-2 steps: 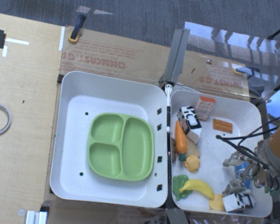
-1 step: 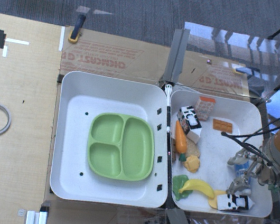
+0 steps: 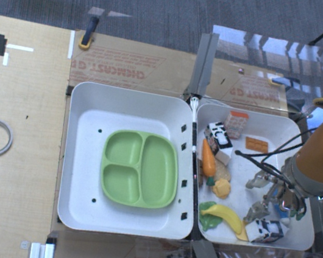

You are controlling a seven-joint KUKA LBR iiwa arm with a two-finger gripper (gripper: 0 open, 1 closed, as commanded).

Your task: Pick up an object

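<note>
Gripper [image 3: 266, 207] hangs low over the near right corner of the right bin [image 3: 286, 125]; finger spacing cannot be determined. Nearest target is the black-and-white carton [image 3: 268, 230] just below it, beside the banana [image 3: 227, 218]. Centre over the carton, clear of the banana, before descending.

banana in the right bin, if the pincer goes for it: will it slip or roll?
The banana is curved and lies flat on the right bin floor, so it would probably pivot or slide rather than roll. Its skin looks smooth, so a grip across the curve may slip. It looks like a toy, likely light. A green piece touches its left end and may shift with it.
</note>
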